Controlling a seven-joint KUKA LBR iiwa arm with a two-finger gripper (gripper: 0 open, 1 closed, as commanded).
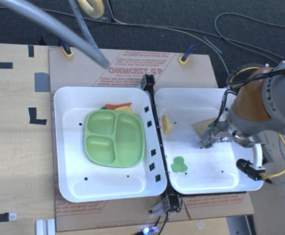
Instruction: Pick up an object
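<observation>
1. The tool (pixel 207 142) hangs low in the right bin (pixel 220 180); its opening I cannot tell.
2. The tan piece (pixel 203 127) lies just beside it; centre over that before closing.

Two bins sit side by side on the table. In the left bin (pixel 64 131), a divided plate (pixel 115 137) lies near the middle, with a carrot piece (pixel 118 105) just behind it. In the right bin (pixel 196 180), a wedge (pixel 167 125) lies by the left wall, a small leafy piece (pixel 179 165) toward the front, and the gripper (pixel 207 140) is over the right half.
</observation>
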